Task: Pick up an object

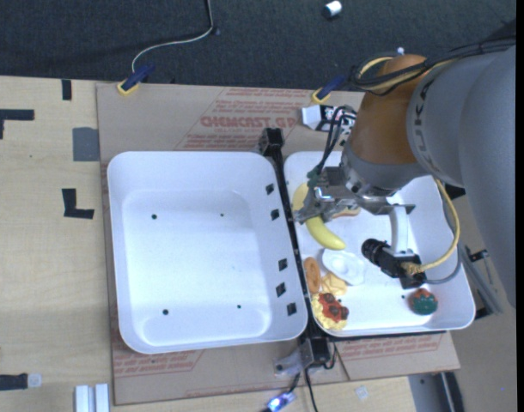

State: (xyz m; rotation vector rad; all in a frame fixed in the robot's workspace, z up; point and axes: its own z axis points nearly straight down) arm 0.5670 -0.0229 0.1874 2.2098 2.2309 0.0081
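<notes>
Hand [323, 197] is down in the right bin [378, 309], right over the upper end of the yellow banana [329, 234] by the left wall. Can't tell if it's apart or together.

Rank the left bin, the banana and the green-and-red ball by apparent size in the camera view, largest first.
1. Left bin, by far the largest.
2. Banana, lying in the right bin.
3. Green-and-red ball, near that bin's lower right corner, clearly the smallest.
</notes>
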